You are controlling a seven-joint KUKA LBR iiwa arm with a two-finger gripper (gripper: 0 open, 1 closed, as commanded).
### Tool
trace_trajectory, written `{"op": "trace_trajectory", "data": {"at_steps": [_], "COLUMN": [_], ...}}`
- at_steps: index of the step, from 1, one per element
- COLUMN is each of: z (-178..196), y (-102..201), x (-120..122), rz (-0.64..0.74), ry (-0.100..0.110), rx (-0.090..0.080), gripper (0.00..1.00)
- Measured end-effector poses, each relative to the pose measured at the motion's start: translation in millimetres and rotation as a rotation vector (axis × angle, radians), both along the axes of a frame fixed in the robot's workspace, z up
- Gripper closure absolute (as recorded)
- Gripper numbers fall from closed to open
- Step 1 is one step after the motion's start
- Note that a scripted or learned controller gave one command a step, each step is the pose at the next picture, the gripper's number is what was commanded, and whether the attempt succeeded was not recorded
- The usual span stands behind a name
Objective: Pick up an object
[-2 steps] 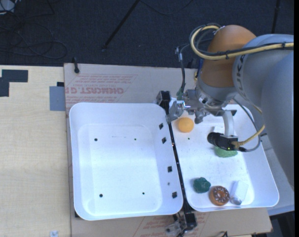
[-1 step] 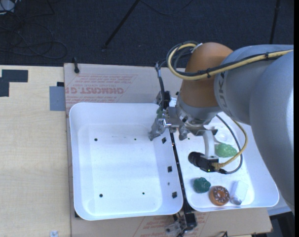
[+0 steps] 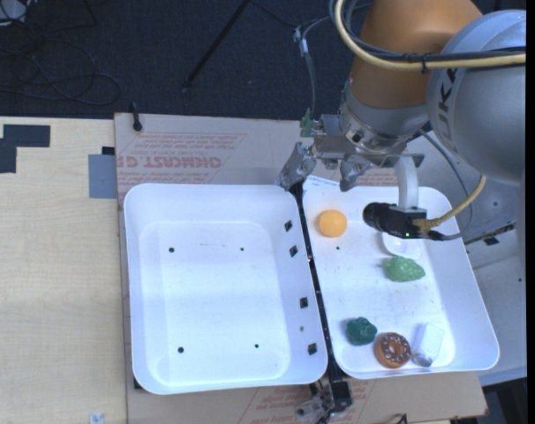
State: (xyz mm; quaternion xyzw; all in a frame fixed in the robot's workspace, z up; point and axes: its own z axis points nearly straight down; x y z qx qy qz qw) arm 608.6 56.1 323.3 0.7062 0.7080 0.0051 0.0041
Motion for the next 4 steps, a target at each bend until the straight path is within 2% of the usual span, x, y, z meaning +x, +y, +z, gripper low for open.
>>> {"op": "trace_trajectory", "data": {"at_steps": [1, 2, 3, 4], "z": [-88, -73, -64, 52], "y": [4, 2, 0, 34], "x": [-65, -61, -61, -48], "rz": [-0.006, -0.008, -0.01, 0.001], "ry": [0.028, 0.02, 0.023, 0.003], "rx": [-0.002, -0.002, -0.002, 0.001], "gripper": [0.0, 1.0, 1.0, 1.0]}}
